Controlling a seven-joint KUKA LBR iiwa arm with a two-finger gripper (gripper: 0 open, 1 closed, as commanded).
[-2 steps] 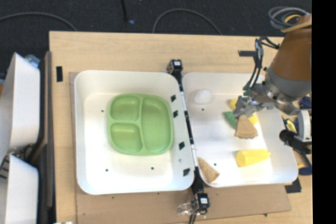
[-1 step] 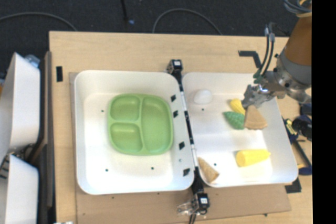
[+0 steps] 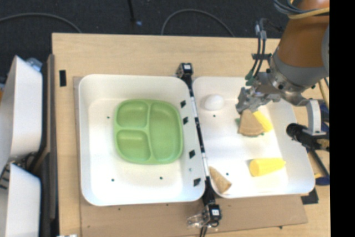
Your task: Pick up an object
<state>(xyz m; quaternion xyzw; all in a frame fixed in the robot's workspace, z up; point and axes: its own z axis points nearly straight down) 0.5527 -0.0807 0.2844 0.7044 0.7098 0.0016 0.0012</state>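
Observation:
The right bin [image 3: 222,147] holds a white egg-shaped object [image 3: 212,101] at the back left, a tan wedge [image 3: 250,125] with a yellow piece [image 3: 263,121] beside it, a yellow block [image 3: 266,166] near the front, and a brown wedge [image 3: 219,179] at the front left corner. My gripper [image 3: 248,104] hangs over the right bin, just above the tan wedge's back end. Nothing shows between its tips.
A green divided plate [image 3: 148,131] lies in the left bin [image 3: 100,119]. A raised divider with black clips [image 3: 194,130] separates the two bins. White boxes [image 3: 22,114] stand off the bench at the left. Cables cross the dark floor behind.

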